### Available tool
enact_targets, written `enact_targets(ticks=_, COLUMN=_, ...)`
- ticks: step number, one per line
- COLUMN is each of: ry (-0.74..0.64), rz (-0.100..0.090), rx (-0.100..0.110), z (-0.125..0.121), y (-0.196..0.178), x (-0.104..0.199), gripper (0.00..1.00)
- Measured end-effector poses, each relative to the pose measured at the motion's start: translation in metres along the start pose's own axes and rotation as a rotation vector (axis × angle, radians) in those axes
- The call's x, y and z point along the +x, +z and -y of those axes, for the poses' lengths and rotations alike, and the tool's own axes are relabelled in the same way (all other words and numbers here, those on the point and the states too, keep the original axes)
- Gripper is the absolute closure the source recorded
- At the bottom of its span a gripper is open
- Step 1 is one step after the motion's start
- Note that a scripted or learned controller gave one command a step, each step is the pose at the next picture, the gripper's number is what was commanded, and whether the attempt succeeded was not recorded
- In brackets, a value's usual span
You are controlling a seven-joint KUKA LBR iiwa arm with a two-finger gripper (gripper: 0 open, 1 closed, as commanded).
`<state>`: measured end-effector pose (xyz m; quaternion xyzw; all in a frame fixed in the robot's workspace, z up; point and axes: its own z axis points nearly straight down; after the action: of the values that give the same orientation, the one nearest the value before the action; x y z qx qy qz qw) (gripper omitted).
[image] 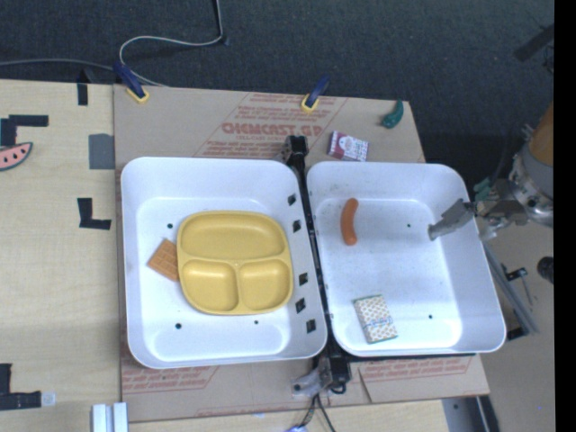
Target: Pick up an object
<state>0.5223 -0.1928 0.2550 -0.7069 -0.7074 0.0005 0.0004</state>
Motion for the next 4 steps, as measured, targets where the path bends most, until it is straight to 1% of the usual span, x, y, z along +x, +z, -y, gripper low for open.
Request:
enact_targets(ticks=1, ry=0.000, rz=-0.001, rx=0.002, z=-0.023, y=0.135, x=0.018, gripper=0.00)
enact_targets(ticks=2, ry=-0.003, rz=0.001, rx=-0.007, z=-0.102, y=0.168, x=0.064, gripper=0.00)
enact_targets(ticks=3, ry=-0.003, rz=0.003, rx=-0.007, z=-0.102, y=0.158, x=0.063, gripper=1.00)
enact_targets(ticks=4, ry=-0.003, rz=0.003, rx=-0.007, z=-0.102, y=0.158, x=0.063, gripper=0.00)
